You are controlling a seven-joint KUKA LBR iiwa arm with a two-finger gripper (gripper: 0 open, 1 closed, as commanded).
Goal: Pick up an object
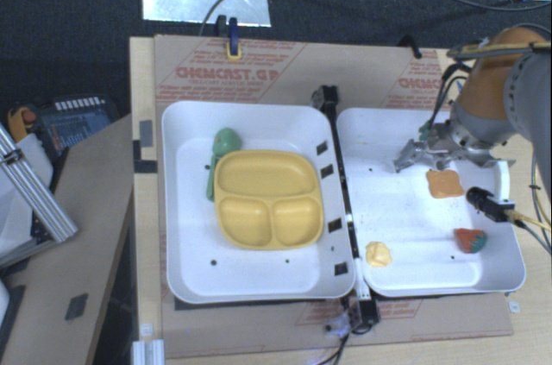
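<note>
In the right bin [392, 217], my gripper [412, 156] hangs low over the far part of the floor, reaching in from the right under the orange-banded wrist [487, 91]. An orange flat toast-like piece [445, 183] lies just right of and nearer than the gripper, apart from it. A small yellow lump [378, 253] rests near the bin's front left. A red and green piece [471, 241] sits at the front right. Nothing is visibly held.
The left bin [185, 208] holds a yellow divided plate [267, 198] with a green object [224, 145] at its far left edge. A black divider [336, 182] runs between the bins. Cables and a black connector [488, 204] trail by the right bin's edge.
</note>
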